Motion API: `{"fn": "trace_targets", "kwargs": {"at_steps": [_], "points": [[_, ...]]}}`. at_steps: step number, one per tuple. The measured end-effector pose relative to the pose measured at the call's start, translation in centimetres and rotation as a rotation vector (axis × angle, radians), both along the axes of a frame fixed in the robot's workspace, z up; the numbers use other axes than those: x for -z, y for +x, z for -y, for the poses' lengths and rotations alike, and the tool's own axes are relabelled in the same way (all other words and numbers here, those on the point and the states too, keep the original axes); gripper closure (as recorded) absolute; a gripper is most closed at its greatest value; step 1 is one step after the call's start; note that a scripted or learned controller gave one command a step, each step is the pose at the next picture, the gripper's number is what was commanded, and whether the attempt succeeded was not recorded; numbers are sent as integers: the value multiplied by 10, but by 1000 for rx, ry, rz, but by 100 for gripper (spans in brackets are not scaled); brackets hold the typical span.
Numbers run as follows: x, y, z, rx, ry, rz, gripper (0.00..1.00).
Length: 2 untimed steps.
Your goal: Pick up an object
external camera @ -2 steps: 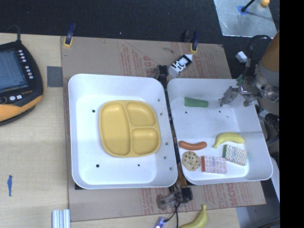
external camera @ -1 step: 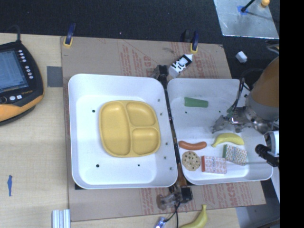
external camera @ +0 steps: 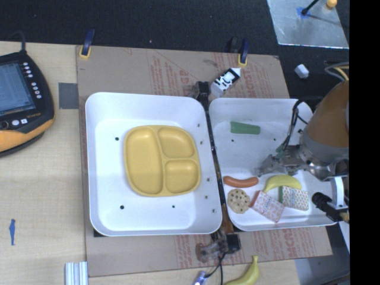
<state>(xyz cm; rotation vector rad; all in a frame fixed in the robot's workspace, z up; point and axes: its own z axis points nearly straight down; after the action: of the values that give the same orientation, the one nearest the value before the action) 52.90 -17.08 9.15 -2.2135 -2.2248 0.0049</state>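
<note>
1. Nearest the camera, a yellow banana point(external camera: 250, 273) lay outside the bins on the cardboard mat point(external camera: 148, 70), at about six o'clock from the right bin point(external camera: 237, 144).

2. Next, along the near wall of the right bin, I saw a row of small things: a round cookie point(external camera: 238, 200), a red-patterned packet point(external camera: 268, 206) and a pale packet point(external camera: 294, 198). Any print on the two packets was too small for me to read.

3. Just behind them lay a red sausage point(external camera: 240, 181), long axis running nine to three o'clock, and a second banana point(external camera: 282, 183) curving the same way.

4. Then the gripper point(external camera: 279, 159) sat low in the right bin, under the grey arm with its orange band point(external camera: 329, 120). I could not tell how it was set. The second banana was the closest candidate to pick, just beside the gripper at about six o'clock; the sausage lay at roughly eight o'clock, a little farther off. I judged a short drop toward six o'clock would suit.

5. Farther back, a green block point(external camera: 245, 128) lay at about eleven o'clock from the gripper, well apart, long axis nine to three.

6. Over in the left bin point(external camera: 107, 114) rested a yellow divided plate point(external camera: 161, 159).

7. Farthest, faint red lettering on the cardboard mat was not legible to me, and the pendant point(external camera: 21, 100) at the left edge showed a screen I could not read.
</note>
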Motion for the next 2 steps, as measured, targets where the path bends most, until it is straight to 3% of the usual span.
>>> {"fn": "trace_targets", "kwargs": {"at_steps": [1, 2], "points": [[0, -47, -19, -1, 0, 1, 0], [-11, -46, -18, -7, -2, 2, 100]]}}
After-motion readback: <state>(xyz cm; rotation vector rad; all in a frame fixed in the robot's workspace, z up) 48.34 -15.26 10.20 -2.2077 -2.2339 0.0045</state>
